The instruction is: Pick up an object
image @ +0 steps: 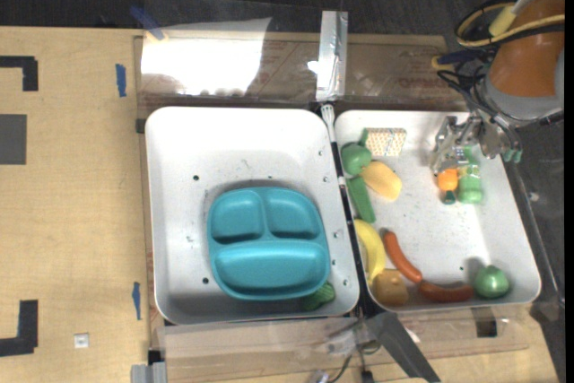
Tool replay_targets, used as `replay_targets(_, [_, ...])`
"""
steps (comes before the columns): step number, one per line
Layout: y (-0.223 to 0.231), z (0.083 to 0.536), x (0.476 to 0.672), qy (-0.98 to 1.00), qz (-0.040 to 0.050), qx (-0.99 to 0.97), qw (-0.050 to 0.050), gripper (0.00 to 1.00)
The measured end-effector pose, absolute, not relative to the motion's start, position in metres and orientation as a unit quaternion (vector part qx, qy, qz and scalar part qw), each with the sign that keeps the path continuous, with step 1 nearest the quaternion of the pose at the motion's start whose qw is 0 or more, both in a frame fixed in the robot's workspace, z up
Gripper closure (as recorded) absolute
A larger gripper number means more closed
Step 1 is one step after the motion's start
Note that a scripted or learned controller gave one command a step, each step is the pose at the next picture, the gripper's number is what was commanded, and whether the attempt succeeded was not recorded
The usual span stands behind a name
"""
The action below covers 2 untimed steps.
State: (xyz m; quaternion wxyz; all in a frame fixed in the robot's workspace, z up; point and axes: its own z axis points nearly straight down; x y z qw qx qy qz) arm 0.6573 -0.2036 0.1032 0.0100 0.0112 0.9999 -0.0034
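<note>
My gripper [456, 148] hangs over the upper right part of the right bin [520, 220], under the orange wrist band. Just below it lies a small orange and green toy carrot [457, 184], close to the gripper's tip or touching it; I cannot tell which. Along the bin's left side lie a corn piece [386, 140], a green round fruit [355, 159], a yellow fruit [384, 180], a green cucumber [361, 198] and a banana [369, 247]. A red sausage [402, 256], a brown potato [390, 285], a dark red sausage [444, 290] and a green apple [491, 281] sit near the front.
The left bin [179, 148] holds a teal divided plate [267, 239], with a small green item [319, 292] peeking out at its front right corner. A ridge between the bins [339, 184] separates them. Cables [475, 58] loop behind the arm at the back right.
</note>
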Motion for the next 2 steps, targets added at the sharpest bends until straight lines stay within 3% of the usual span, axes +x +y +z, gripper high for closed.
replay_targets(1, [-0.203, 0.102, 0.657, 1.0, -0.0031, 0.011, 0.009, 0.0])
replay_targets(2, [-0.194, 0.088, 0.625, 1.0, -0.0003, 0.028, 0.005, 0.0])
